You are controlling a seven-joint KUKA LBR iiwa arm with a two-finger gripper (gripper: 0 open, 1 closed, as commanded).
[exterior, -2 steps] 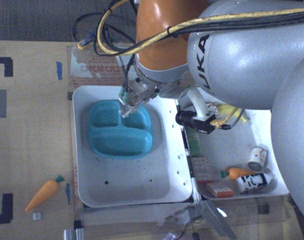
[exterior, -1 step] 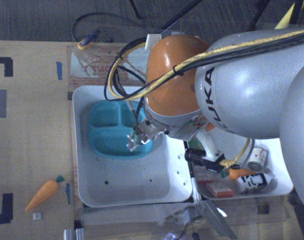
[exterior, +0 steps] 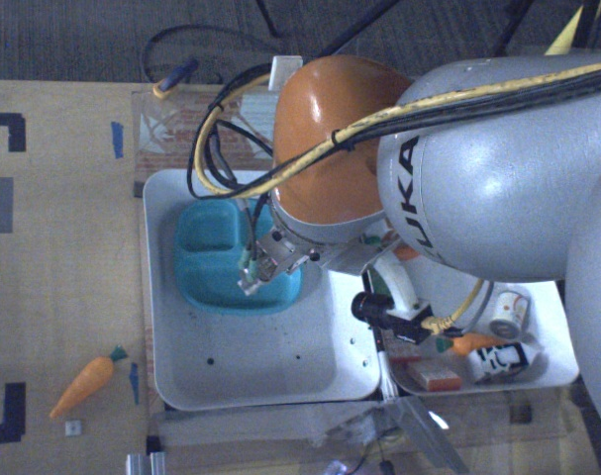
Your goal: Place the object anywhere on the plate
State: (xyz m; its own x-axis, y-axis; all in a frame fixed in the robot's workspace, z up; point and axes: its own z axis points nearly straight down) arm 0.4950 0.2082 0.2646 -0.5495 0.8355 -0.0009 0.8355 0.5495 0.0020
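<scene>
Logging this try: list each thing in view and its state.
Plate: teal, divided, flat in the left bin.
Gripper: over the plate's right side.
Carrot: lying on the bench, outside the bins.
Small can: on its side in the right bin.

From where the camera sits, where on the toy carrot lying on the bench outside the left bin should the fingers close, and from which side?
Probably across the middle of the carrot, coming straight down. It lies flat and slanted on the bench, green top toward the left bin, narrow tip toward the lower left. Set the fingers across its short width, not along its length.
</scene>
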